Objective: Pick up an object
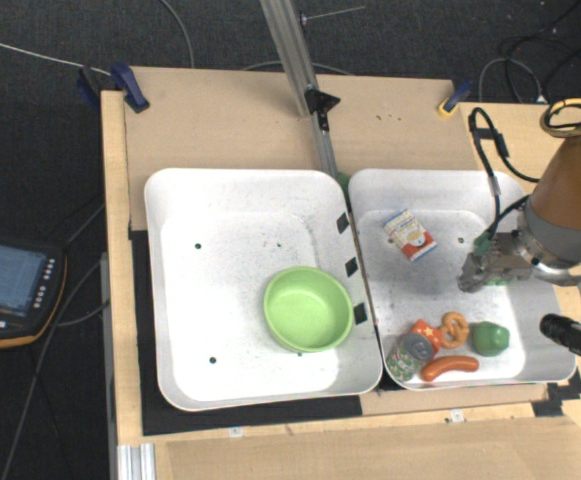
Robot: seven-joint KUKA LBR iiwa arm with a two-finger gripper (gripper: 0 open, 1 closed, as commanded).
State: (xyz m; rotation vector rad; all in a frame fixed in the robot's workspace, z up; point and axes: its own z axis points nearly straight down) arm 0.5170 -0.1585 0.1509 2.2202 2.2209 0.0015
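In the right bin (370,203) a small red and white carton (410,235) lies near the back. Along the bin's front edge sit a grey can (410,353), a red sausage (449,368), a small orange pretzel-shaped toy (453,328) and a green pepper-like toy (489,338). My gripper (478,271) hangs over the right part of this bin, above bare floor between the carton and the front cluster. I see nothing held in it. A green bowl (308,309) rests in the left bin (200,288).
The arm's grey body and orange band (570,193) reach in from the right over the right bin's edge. A metal pole (295,53) runs down to the gap between the bins. A handheld pendant (10,288) lies off the bench at left.
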